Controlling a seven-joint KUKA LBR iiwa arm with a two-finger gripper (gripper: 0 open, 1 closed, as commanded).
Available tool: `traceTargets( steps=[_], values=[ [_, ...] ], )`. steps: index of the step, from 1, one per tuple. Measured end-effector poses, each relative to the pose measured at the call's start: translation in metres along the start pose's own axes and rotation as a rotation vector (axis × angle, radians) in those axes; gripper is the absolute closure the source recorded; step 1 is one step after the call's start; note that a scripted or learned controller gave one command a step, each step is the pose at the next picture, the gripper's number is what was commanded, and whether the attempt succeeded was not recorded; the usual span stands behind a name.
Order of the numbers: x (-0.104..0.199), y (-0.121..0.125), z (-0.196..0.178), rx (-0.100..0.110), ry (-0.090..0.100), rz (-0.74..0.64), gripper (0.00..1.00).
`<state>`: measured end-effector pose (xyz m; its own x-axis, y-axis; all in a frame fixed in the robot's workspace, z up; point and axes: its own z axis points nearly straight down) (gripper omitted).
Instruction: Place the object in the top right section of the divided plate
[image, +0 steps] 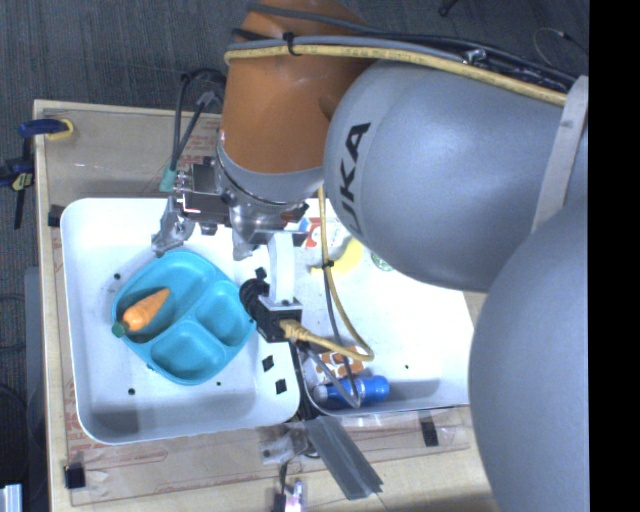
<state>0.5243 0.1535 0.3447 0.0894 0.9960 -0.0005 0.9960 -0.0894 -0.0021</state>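
Observation:
A blue divided plate (205, 345) lies in the left white bin (95, 395). An orange carrot (147, 308) with a green end rests in the plate's upper-left section as seen here. My gripper (206, 238) hangs just above the plate's far edge, up and to the right of the carrot. Its fingers (168, 232) are spread open, and only the bin floor and the plate rim show between them. The big grey arm and its orange band cover much of the right bin.
The right bin (430, 340) holds a blue bottle (366, 388) near its front left corner and a yellow item (347, 256), partly hidden under the arm. A black cable (262, 305) dangles over the divider between the bins. Blue clamps (40, 128) sit at the bench's far-left corner.

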Motion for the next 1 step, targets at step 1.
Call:
traceTargets(
  steps=[1],
  values=[
    [0.0029, -0.0009, -0.0087, 0.005, -0.002, -0.014, 1.00]
  ],
)
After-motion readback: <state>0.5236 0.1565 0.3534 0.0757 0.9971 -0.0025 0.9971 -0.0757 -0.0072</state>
